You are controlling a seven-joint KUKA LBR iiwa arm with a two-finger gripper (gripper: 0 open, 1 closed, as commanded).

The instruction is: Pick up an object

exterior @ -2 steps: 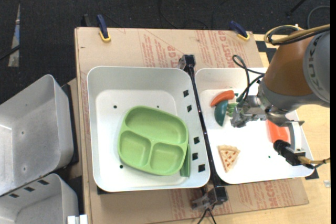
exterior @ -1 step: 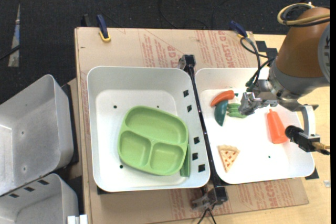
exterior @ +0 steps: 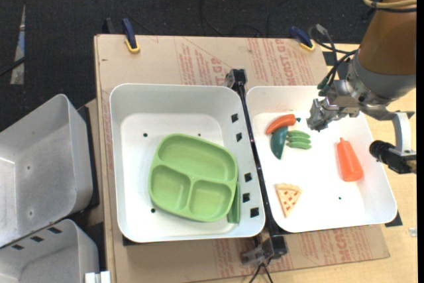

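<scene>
Overhead, arm (exterior: 387, 43) angled down-left from the right, end effector (exterior: 318, 117) above right bin (exterior: 371, 212), grip state unclear

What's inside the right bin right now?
The right bin holds a red pepper, a dark green piece touching a light green pod, an orange carrot and a pizza slice. The gripper covers the floor under it.

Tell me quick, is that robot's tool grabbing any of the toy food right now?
Tool: cannot be told whether open or closed; it hovers over the right bin, above the green pea pod, with nothing visibly held.
</scene>
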